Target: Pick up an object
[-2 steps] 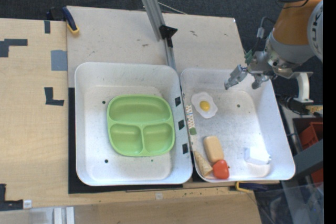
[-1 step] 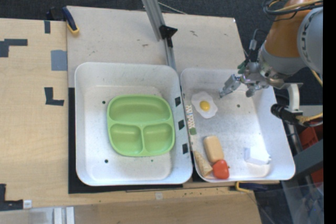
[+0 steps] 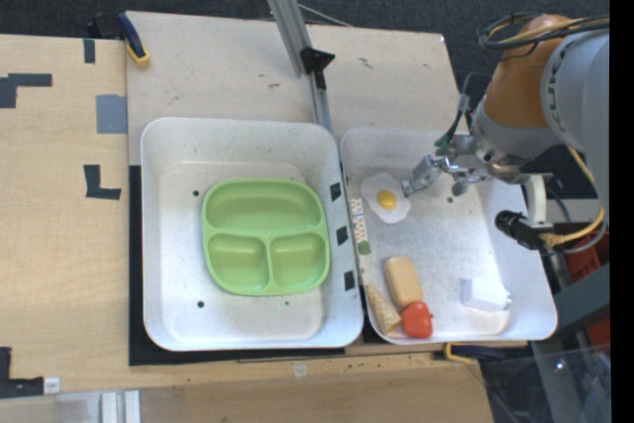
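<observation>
My gripper (image 3: 434, 181) hangs over the far part of the right bin (image 3: 515, 263), just right of a toy fried egg (image 3: 385, 200). Its fingers stand apart with nothing between them. Nearer the bin's front lie a tan bread roll (image 3: 401, 278), a red tomato (image 3: 417, 320) and a brown wedge-shaped piece (image 3: 383, 310) against the left wall. A small white object (image 3: 485, 295) rests at the front right.
The left bin (image 3: 163, 213) holds a green divided plate (image 3: 265, 235). A metal pole (image 3: 282, 0) slants down to the ridge between the two bins. The arm with its orange band (image 3: 520, 84) enters from the right.
</observation>
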Tool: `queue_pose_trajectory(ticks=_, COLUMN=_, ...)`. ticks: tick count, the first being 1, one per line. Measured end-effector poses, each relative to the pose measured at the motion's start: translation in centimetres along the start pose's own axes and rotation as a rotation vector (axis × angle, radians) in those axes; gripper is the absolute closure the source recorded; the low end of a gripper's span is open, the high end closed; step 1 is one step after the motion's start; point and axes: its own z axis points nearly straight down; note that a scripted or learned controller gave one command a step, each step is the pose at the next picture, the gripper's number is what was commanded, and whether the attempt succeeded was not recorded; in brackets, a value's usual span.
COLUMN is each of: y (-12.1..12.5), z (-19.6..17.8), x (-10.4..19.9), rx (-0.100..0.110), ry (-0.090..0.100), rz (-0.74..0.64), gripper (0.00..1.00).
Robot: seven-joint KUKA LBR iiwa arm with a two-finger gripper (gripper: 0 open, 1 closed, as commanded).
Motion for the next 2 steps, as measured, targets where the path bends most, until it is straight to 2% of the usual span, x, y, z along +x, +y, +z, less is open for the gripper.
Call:
queue_pose_trajectory(ticks=1, y=0.1, z=-1.3, x=0.0, rx=-0.004, ry=-0.001, rz=-0.002, gripper=1.0)
queue_pose_trajectory(ticks=2, y=-0.7, z=-7.0, x=-0.3, rx=-0.011, ry=-0.001, rz=0.001, gripper=1.0)
